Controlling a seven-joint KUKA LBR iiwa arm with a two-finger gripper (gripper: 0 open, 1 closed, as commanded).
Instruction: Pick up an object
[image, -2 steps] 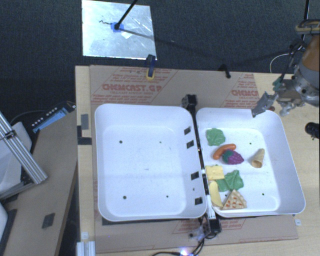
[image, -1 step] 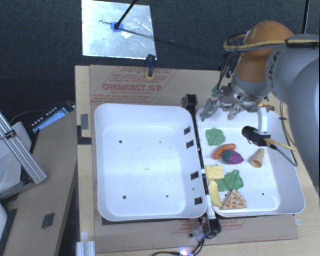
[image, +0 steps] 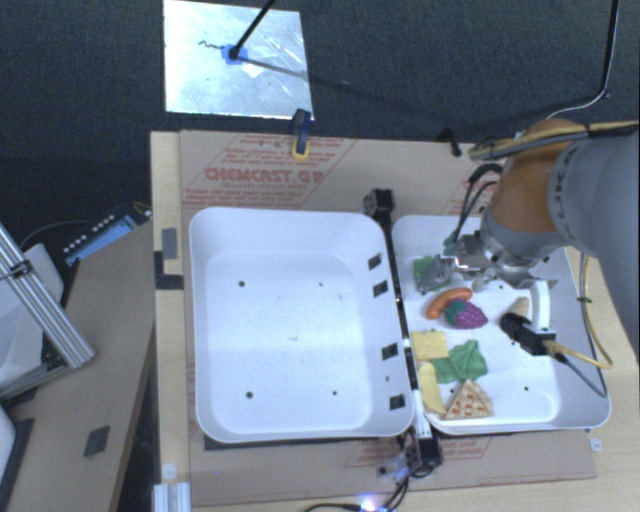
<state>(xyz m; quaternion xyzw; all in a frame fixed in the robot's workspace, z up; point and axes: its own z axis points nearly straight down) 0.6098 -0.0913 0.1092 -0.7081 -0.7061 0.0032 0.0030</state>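
We see the hand (image: 462, 266) low in the right bin (image: 575, 400), its grip impossible to tell, approaching the green toy (image: 432, 271) beside the carrot (image: 448, 300); next, closing.

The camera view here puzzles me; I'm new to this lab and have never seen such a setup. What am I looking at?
You are looking down at a slant from one fixed camera above a bench. The grey shape with an orange band entering from the right is a robot arm; its hand hangs low over the right bin. Whether it holds anything cannot be told. Two shallow white bins sit side by side. The left bin shows only its white floor. The right one holds small toy foods: a green piece by the hand, an orange carrot, purple grapes, a yellow slab, a green leaf and a pizza slice.
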